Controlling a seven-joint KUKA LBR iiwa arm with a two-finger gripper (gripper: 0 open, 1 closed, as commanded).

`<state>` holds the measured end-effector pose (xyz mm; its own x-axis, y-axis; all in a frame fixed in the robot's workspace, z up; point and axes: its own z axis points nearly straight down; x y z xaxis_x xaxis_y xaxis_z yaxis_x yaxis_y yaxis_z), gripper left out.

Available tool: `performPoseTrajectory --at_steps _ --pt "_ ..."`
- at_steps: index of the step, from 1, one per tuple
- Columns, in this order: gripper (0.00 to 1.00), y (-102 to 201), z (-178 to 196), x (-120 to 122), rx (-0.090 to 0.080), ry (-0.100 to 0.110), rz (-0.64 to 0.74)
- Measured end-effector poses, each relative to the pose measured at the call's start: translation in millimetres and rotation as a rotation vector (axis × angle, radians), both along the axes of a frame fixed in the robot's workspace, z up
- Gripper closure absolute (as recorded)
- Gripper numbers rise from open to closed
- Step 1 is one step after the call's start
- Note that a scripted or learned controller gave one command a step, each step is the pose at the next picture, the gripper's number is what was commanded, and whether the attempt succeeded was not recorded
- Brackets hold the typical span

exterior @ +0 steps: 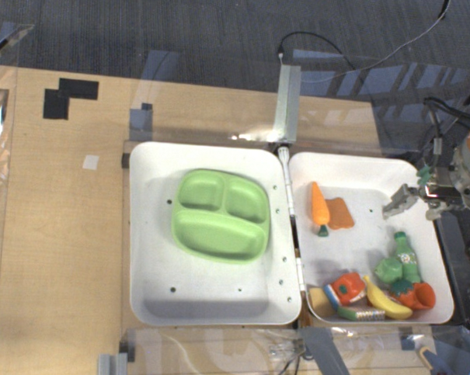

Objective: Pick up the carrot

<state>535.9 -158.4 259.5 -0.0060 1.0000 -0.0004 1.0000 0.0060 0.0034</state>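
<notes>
The carrot [319, 204] is seen lying in the right bin [352, 168], near its left wall, touching an orange slab [340, 215]. It is placed well apart from the gripper [409, 197], to the left of the fingers. Whether the fingers are open or closed cannot be told, and nothing is seen between them. The task is judged as hardly begun: the carrot is not yet reached, and the approach, the grasp and the lift are left.
</notes>
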Motion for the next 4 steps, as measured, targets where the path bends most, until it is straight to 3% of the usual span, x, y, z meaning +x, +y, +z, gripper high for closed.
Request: performPoseTrajectory --at_steps 1,2,3,4 --pt "0.0 54 -49 27 0.001 0.002 -0.11" --pt "0.0 69 -168 56 -0.003 -0.014 0.178" --pt "0.0 81 -73 61 -0.001 -0.004 0.195" --pt "0.0 55 -168 79 0.0 -0.008 -0.031"
